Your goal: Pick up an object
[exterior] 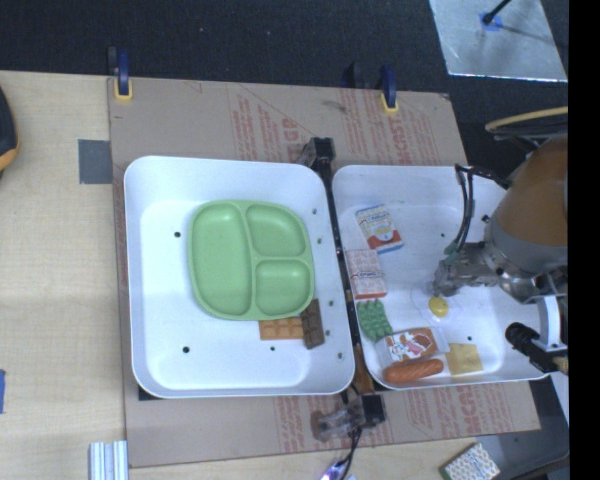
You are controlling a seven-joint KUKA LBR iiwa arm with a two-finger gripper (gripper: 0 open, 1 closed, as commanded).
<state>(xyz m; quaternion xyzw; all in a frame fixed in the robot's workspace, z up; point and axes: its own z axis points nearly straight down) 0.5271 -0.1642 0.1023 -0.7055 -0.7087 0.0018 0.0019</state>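
Observation:
My gripper hangs low in the middle of the right bin, with the arm's orange band to its right. A small yellow item lies just below the gripper tip; whether they touch is unclear. Several other objects lie in this bin. A small white and blue carton is at the upper left. Below it lie a pale pink packet, then a green block. A red and white packet, an orange sausage and a pale yellow block lie along the front.
The left bin holds a green divided plate, with an orange block and a brown block at the plate's front edge. Clamps hold the cardboard under the bins. A black part sticks over the right bin's front right corner.

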